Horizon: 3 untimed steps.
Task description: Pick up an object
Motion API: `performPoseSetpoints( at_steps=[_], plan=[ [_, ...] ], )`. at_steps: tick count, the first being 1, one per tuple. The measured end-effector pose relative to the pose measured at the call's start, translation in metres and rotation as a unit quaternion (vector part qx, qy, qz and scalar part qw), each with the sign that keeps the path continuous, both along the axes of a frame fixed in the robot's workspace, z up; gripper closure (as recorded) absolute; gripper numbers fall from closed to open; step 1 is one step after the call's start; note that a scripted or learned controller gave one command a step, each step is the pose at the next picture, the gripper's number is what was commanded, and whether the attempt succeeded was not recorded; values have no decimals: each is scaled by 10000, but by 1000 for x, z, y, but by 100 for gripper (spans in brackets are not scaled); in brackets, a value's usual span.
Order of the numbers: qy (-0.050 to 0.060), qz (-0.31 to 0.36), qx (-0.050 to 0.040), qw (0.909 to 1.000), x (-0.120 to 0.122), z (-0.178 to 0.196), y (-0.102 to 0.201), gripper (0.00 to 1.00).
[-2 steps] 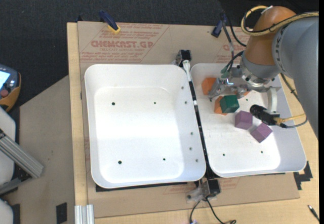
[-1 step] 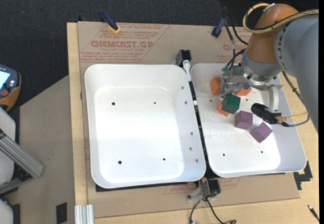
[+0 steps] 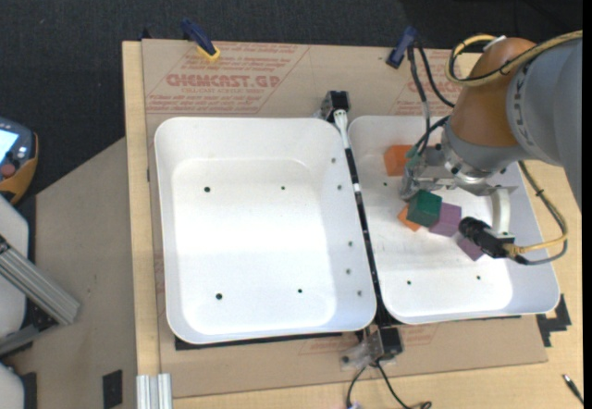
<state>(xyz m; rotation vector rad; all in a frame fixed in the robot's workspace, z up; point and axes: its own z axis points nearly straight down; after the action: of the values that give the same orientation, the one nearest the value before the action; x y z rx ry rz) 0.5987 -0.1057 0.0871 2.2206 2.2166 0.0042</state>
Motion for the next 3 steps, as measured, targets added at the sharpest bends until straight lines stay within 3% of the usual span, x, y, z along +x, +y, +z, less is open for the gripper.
performPoseSetpoints(
  at_steps=[1,2,3],
  plan=[
    [-25,44,8,10000,16,104,71,100],
    [28,-4,1,10000,9,98,32,100],
    [27,6,4,10000,9,98,34,0]
  ],
)
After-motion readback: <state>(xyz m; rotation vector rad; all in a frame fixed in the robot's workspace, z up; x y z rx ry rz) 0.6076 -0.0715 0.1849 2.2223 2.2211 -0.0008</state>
